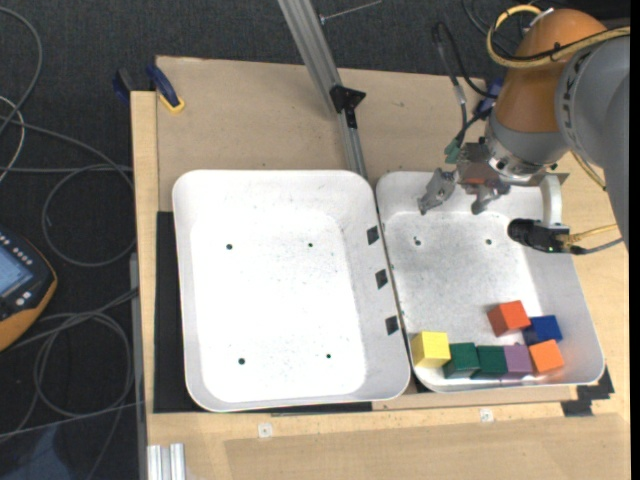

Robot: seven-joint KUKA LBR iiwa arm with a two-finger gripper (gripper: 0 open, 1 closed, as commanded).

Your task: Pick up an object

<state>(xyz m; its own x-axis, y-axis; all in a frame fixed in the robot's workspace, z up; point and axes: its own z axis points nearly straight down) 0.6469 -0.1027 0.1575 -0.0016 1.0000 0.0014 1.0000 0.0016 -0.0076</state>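
Observation:
Several small blocks lie bunched at the near edge of the right bin [455, 268]: a yellow block [431, 347], two green blocks [477, 359], a purple block [518, 359], two orange blocks [510, 316] and a blue block [545, 328]. My gripper [459, 196] hangs over the far end of that bin, well away from the blocks. Its two grey fingers stand apart, open, with nothing between them.
The left bin [270, 288] sits beside the right one, joined by black clips. A slanted metal pole [320, 58] rises behind the bins. Cables lie on the dark floor at left, and a blue-and-yellow clamp [165, 88] grips the bench's far left corner.

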